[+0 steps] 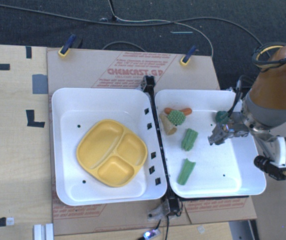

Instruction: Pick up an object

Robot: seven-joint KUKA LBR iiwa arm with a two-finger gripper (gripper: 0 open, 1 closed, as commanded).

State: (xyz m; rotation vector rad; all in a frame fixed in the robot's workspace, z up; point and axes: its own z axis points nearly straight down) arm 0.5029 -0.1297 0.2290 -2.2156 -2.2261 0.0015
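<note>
Right bin (233, 186): green block (186, 171) lay nearest; a second green piece (189, 139) beyond it; carrot toy (177, 115) farthest, by the divider. Gripper (218, 137) hovered right of them, nothing visibly held; finger state indeterminable. Left bin (62, 149): yellow divided plate (111, 152).

Left white bin (62, 134) holds a yellow divided plate (111, 152), three compartments, tilted diagonally. Both bins sit on a cardboard sheet (132, 69) with red print, fixed by two blue-yellow clamps (66, 46) at its back edge. Black cable (148, 21) runs across dark carpet (32, 9) behind. Light wooden benchtop (12, 154) left, with black tape marks (32, 119).
</note>
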